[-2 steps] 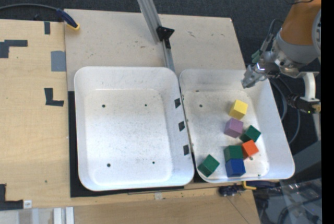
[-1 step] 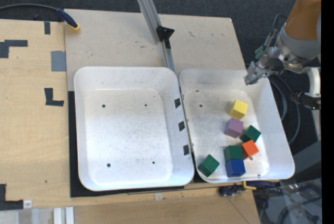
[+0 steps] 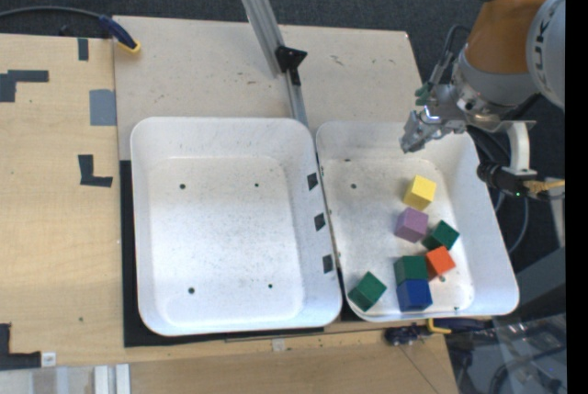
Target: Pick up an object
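The right bin [image 3: 367, 153] holds several small blocks. A yellow block [image 3: 421, 191] lies near its middle, with a purple block [image 3: 412, 224] just below it. Lower down sit a dark green block [image 3: 445, 235], an orange block [image 3: 441, 261], a green block [image 3: 411, 269] and a blue block [image 3: 414, 293], packed close together. Another green block [image 3: 368, 289] lies alone near the bin's front left corner. My gripper [image 3: 415, 137] hangs over the bin's far right part, above and behind the yellow block, with nothing seen in it.
The left bin [image 3: 220, 227] lies beside the right one, sharing a middle rim. A slanted metal rail [image 3: 262, 11] crosses the bench behind the bins. A blue and yellow tool [image 3: 120, 33] lies at the back left of the wooden bench.
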Controlling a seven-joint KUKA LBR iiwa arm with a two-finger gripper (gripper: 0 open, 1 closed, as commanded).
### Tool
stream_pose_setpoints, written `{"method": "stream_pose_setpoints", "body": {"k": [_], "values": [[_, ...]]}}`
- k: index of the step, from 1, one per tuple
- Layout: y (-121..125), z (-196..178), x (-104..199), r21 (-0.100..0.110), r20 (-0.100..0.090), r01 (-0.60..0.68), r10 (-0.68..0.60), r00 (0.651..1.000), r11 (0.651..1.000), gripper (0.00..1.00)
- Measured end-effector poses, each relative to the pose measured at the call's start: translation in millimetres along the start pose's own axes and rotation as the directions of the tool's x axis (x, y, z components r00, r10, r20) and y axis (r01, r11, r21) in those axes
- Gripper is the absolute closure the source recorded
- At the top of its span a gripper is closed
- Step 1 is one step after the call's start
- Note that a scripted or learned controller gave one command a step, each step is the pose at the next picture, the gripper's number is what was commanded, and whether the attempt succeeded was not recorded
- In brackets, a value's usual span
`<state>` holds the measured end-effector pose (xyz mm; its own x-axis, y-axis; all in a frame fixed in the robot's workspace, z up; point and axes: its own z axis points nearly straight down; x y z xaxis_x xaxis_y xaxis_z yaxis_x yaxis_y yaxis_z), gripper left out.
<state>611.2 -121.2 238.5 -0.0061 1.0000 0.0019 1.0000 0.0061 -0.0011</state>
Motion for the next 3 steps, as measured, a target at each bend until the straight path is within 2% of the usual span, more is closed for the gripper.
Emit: {"method": "stream_pose_setpoints", "body": {"k": [2, 3], "values": [[20, 7, 122, 0.000, 0.001, 0.001, -0.001, 1.000, 1.000, 1.00], [29, 0, 178, -0.001, 0.000, 0.001, -0.001, 1.000, 1.000, 1.00]]}}
